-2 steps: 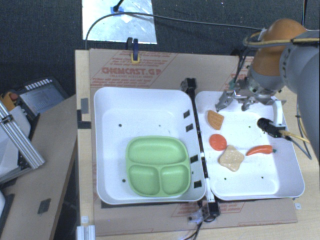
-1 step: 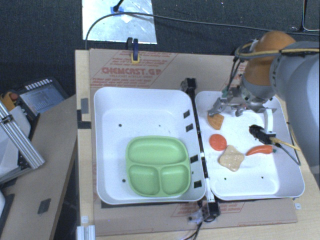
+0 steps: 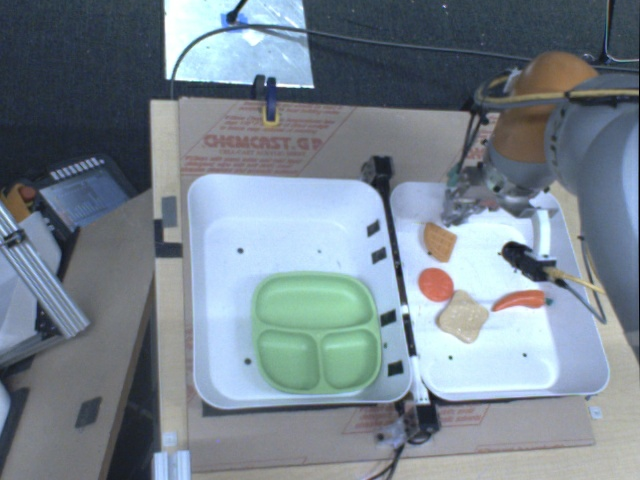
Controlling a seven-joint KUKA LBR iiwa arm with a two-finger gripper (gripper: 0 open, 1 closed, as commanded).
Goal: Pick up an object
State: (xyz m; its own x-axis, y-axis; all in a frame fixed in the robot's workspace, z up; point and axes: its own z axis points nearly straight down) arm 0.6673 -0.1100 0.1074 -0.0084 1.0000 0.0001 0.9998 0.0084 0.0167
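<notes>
Cracker piece lies in the right bin, not lifted. The gripper hangs just above it; I cannot tell its state.

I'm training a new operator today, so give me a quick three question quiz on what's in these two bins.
1. True or false: the green divided plate lies in the left bin.
2. Which item lies nearest the gripper? A) orange cracker B) beige toast piece C) red disc
3. Fill in: the red-orange carrot-like piece lies in the ___ bin.

Key: 1 true; 2 A; 3 right.
</notes>
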